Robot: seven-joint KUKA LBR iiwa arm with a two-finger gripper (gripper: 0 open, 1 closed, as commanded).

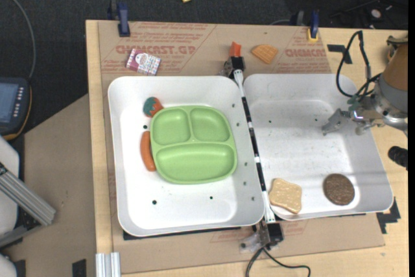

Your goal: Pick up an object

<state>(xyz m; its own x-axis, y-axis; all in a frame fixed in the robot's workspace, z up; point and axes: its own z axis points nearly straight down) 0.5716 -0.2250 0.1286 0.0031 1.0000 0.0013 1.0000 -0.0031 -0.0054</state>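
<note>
Two white bins, four loose items inside them, and the arm cut off at the frame's right edge.

You see little of the arm (pixel 397 84), just its wrist end over the right bin's (pixel 292 139) far right rim; the gripper (pixel 338 121) reaches in over that bin's right side, and you cannot tell whether its fingers are apart or together, nor make out anything between them. In the right bin count two things: one brown round cookie (pixel 339 189) near the front right corner and one tan cracker (pixel 285 195) at the front left corner, overlapping the rim. In the left bin (pixel 130 159) count three: one green divided plate (pixel 192 144) mid-bin, one orange sausage (pixel 147 151) partly tucked against its left edge, and one small green-and-red piece (pixel 152 106) at its far left corner, too small to identify.
</note>
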